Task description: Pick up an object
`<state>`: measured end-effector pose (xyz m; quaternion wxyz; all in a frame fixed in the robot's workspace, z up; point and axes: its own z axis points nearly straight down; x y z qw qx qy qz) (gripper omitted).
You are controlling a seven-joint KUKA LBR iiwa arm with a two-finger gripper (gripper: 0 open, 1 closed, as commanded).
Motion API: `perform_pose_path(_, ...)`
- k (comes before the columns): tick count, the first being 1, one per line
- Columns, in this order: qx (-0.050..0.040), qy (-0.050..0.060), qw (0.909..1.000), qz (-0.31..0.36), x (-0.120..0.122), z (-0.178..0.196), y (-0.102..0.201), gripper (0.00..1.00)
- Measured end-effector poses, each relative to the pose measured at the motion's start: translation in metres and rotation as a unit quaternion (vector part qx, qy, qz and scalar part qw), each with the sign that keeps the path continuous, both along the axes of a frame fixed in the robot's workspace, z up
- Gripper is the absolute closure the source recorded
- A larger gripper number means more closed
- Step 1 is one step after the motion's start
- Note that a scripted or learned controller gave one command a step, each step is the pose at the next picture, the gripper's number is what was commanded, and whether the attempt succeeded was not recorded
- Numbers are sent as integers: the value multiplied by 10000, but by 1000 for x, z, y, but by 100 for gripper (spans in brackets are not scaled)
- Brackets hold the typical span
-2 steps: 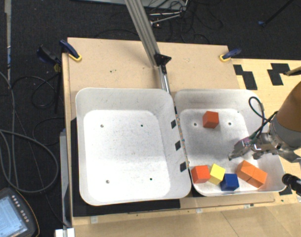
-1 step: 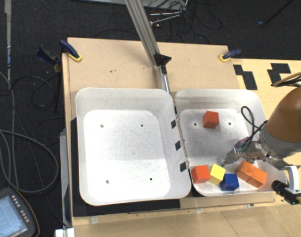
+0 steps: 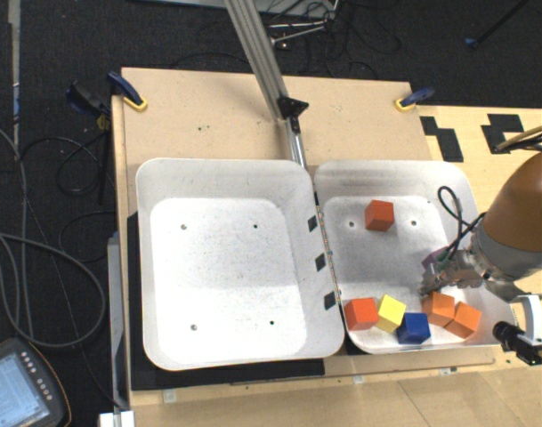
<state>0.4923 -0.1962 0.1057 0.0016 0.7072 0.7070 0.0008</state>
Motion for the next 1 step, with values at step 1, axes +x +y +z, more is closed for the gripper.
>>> perform_pose_path(1, -7, -11, 10000, 14, 3, 42, 0, 100)
